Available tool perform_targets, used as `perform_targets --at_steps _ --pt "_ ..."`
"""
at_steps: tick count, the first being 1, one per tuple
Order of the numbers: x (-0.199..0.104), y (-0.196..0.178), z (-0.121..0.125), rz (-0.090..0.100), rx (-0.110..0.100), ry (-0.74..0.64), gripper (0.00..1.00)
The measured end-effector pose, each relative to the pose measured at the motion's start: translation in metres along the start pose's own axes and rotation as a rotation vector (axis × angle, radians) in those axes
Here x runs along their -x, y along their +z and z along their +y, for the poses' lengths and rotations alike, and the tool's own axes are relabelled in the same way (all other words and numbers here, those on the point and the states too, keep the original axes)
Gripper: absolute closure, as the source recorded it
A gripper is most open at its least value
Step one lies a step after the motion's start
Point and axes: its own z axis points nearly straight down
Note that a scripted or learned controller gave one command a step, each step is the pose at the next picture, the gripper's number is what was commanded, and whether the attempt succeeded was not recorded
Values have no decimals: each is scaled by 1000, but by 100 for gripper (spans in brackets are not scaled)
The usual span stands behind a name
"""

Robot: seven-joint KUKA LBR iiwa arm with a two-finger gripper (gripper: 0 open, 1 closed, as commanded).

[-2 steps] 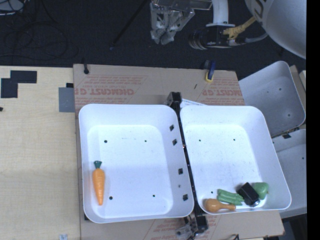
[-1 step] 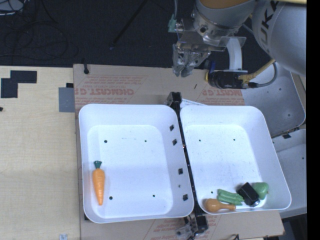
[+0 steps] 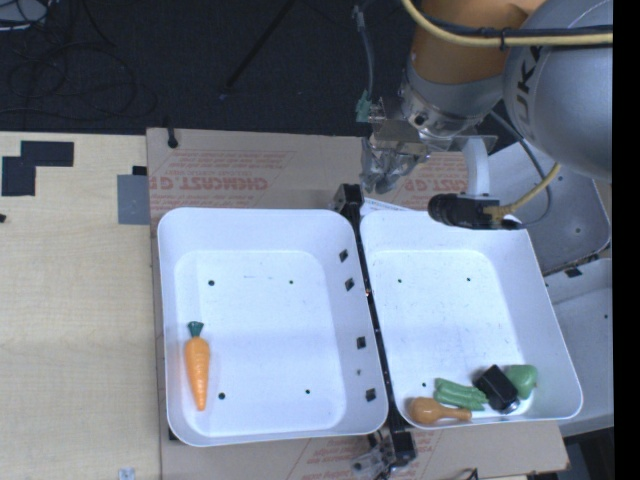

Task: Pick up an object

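Nearest the camera, along the front wall of the right bin (image 3: 560, 363), a small cluster of things lies together: a tan pear-shaped piece (image 3: 436, 411), a green pod-like vegetable (image 3: 459, 394) just behind it, a black block (image 3: 497, 387) touching the pod's right end, and a green rounded item (image 3: 522, 376) against the block. In the left bin (image 3: 250, 230) a toy carrot (image 3: 197, 367) lies alone near the front left corner, its green top pointing toward the back wall. Both bins sit side by side, joined by a black divider strip (image 3: 360, 303), on a brown cardboard sheet (image 3: 260, 173) over a pale wooden surface (image 3: 70, 298). The end effector (image 3: 385, 178) hangs above the back edge where the two bins meet, well apart from every object; whether it is open I cannot tell. Behind, the room is dark, with cables on the floor.
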Motion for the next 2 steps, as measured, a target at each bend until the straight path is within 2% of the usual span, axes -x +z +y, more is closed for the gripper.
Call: perform_targets --at_steps 1,2 --pt "-89 -77 0 7 17 -14 100" --pt "-152 -206 -3 8 23 -13 100"
